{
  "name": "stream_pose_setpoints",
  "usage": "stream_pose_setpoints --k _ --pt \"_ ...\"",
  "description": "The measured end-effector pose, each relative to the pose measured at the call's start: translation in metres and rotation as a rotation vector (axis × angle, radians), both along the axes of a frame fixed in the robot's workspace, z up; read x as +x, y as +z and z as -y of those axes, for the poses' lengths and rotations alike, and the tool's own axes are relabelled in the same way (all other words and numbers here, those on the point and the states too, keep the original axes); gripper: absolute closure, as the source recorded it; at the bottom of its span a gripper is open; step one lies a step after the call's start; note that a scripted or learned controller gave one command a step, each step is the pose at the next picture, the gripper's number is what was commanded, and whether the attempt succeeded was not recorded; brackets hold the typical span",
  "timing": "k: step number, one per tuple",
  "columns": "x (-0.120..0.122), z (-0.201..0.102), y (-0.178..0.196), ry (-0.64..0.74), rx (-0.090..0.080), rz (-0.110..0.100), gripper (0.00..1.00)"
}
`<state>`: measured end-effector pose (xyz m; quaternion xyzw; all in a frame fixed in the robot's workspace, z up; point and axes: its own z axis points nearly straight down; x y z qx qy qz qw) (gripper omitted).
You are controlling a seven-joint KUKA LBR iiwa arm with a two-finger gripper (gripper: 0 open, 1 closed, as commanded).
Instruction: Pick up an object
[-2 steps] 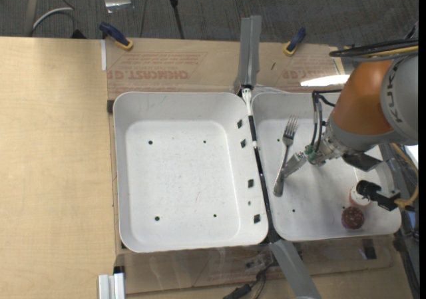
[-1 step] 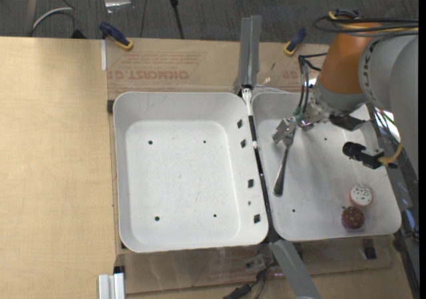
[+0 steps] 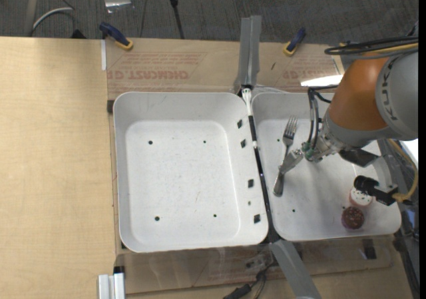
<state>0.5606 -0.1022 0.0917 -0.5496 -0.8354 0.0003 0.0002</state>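
A metal fork (image 3: 287,154) is in the right bin (image 3: 293,224), tines toward the far wall and handle running toward the near left. My gripper (image 3: 310,151) sits low right beside the fork's neck, touching or nearly touching it from the right. The arm's grey body and orange band (image 3: 356,94) hang over the bin's far right part and hide the floor beneath. A dark red-brown round object (image 3: 353,218) lies in the bin's near right corner, with a small white and red object (image 3: 361,198) just behind it.
The left bin (image 3: 133,178) stands beside the right one, with a row of black clips (image 3: 251,158) along the shared wall. Two blue and yellow clamps (image 3: 116,35) grip the cardboard at the bench's back edge.
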Motion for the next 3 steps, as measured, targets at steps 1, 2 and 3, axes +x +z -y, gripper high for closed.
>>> stream_pose_setpoints --k 1,2,3 --pt "0.061 0.080 0.001 -0.043 -0.002 0.003 0.00" --pt "-0.052 0.049 0.000 -0.038 0.000 0.000 0.00" --pt "0.016 0.005 0.000 -0.003 -0.001 0.001 0.00"
